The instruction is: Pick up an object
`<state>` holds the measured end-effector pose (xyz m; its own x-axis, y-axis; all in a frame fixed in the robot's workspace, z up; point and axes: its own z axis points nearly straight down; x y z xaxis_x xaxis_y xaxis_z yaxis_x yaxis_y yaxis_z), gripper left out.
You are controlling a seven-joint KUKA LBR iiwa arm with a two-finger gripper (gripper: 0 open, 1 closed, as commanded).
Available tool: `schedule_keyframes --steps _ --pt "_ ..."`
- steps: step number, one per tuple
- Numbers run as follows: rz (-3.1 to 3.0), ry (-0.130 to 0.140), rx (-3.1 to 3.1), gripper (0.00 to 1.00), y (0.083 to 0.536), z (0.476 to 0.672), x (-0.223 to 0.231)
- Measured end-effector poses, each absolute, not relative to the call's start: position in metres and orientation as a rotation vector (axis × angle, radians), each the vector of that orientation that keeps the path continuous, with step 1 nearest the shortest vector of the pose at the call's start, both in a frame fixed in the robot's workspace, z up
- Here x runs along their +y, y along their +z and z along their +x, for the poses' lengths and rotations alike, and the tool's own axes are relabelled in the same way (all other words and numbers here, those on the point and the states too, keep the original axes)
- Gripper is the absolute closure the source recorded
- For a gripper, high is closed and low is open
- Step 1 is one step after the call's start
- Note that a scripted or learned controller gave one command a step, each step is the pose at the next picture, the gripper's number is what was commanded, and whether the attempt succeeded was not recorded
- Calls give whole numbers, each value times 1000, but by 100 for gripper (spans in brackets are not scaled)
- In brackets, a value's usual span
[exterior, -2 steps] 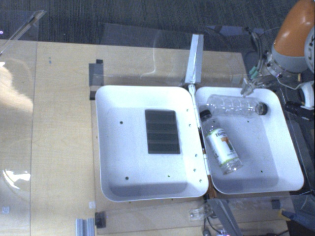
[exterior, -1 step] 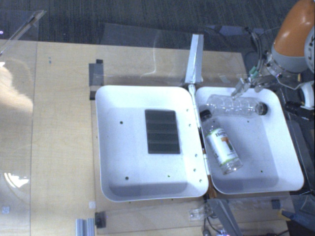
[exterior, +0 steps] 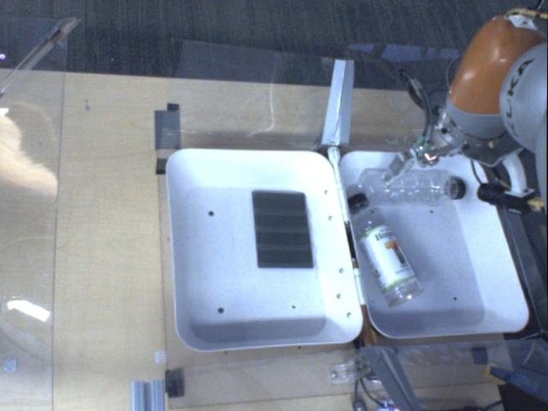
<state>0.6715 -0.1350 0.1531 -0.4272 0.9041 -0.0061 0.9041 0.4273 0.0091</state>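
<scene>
Wooden bench under the camera carries two white bins side by side; dark carpet runs behind it. On the floor of the left bin lies a dark ribbed block. The right bin has two bottles in it, and the arm comes down over its far right corner.

The gripper hangs at the far edge of the right bin. Just below it, and a little to its left in the view, lies a clear bottle. This bottle looks empty and is hard to see against the white floor. Its long axis runs nearly left to right across the view, with a dark cap at the right end, close under the wrist. So the gripper is almost on top of this bottle, near the cap half.

The second bottle has a label and a dark cap. It lies farther from the gripper, toward the near side of the bin, and its long axis runs slanted, with the cap pointing to the far left.

I cannot tell if the jaws are released or clenched: the wrist hides them and the clear plastic confuses the outline. I also cannot tell if they touch the clear bottle. I see nothing between them.

My judgement: the clear bottle is the nearer target, and the jaws should close across its short width, not along its length.
</scene>
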Motion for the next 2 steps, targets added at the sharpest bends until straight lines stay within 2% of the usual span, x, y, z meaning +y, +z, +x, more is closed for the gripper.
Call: schedule_keyframes --steps 1,2 --pt "1723 2 2602 0 141 650 -135" --pt "1897 13 2453 0 99 602 -111"
